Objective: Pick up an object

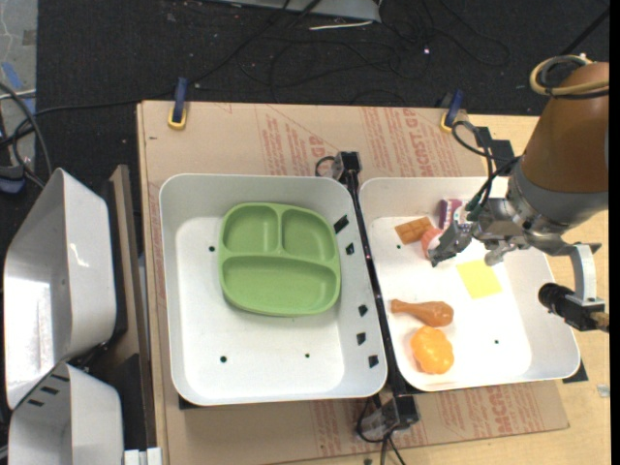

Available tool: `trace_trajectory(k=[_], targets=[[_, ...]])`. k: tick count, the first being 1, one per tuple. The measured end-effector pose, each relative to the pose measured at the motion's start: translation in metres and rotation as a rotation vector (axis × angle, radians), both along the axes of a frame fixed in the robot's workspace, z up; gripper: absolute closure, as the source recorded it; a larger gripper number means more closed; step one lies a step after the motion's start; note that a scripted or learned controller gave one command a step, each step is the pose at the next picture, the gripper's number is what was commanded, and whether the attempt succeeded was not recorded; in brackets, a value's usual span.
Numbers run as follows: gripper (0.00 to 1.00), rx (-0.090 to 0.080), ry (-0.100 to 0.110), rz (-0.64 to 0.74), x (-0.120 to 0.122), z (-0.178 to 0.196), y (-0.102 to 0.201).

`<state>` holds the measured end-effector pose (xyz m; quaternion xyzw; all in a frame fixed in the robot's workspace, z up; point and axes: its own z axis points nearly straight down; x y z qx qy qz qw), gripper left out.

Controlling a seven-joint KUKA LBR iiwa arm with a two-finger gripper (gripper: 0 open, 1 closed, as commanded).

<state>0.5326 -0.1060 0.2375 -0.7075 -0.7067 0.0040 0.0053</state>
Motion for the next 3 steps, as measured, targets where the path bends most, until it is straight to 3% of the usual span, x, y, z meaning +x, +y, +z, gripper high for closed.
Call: trace_trajectory(k=[1,3], targets=[[0.00,-0.002,-0.013,0.002,0.002,0.006,0.000],[0.00,-0.001,-0.008,0.001,0.012,-0.105,0.014]])
